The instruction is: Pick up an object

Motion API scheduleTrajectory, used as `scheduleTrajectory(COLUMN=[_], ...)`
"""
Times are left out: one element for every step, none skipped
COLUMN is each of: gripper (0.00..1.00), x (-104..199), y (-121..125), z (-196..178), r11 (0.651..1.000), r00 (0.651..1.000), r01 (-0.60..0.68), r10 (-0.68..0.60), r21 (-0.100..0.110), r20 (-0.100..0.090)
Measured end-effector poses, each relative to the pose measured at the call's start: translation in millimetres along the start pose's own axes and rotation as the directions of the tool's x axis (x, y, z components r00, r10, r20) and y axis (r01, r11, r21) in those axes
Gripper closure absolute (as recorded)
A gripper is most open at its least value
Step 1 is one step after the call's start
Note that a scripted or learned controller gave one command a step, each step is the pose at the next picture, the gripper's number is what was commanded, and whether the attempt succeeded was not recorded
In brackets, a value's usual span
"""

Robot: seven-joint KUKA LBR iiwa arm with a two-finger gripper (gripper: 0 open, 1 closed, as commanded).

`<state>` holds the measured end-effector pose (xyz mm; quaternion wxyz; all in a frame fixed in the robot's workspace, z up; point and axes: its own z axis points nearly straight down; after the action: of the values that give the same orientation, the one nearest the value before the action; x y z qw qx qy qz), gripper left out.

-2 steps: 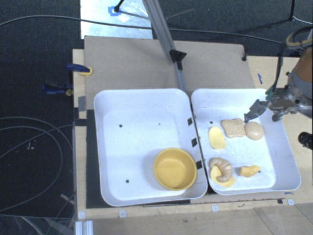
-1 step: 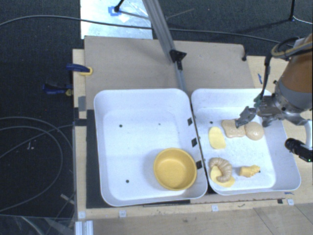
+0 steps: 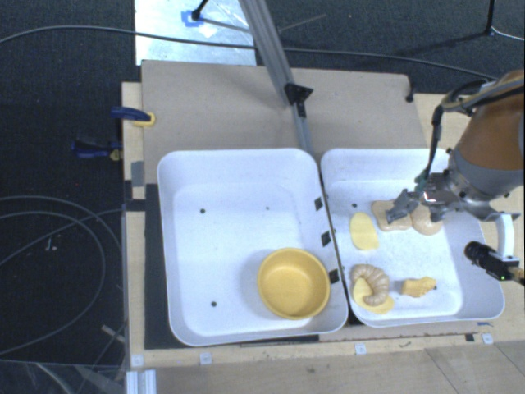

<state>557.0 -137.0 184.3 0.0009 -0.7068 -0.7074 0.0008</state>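
The right bin holds several pale food-like items. A tan lumpy piece lies toward the bin's back, partly hidden under my gripper. The gripper hangs low over that piece with its fingers spread apart. Nothing is lifted between them. In front of it lie a flat yellow oval, a curled ridged pastry shape and a small yellow piece.
A yellow bowl sits in the left bin, near its front right corner. A slanted grey pole comes down to the wall between the bins. Clamps hold the bench's left edge.
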Motion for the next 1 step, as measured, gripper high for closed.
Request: scheduleTrajectory(gripper=[0.0], x=[-7.2], y=[1.6], z=[59.5], r11=[1.0], r00=[1.0], r01=[-0.001], r10=[0.001], r21=[0.0], r20=[0.0])
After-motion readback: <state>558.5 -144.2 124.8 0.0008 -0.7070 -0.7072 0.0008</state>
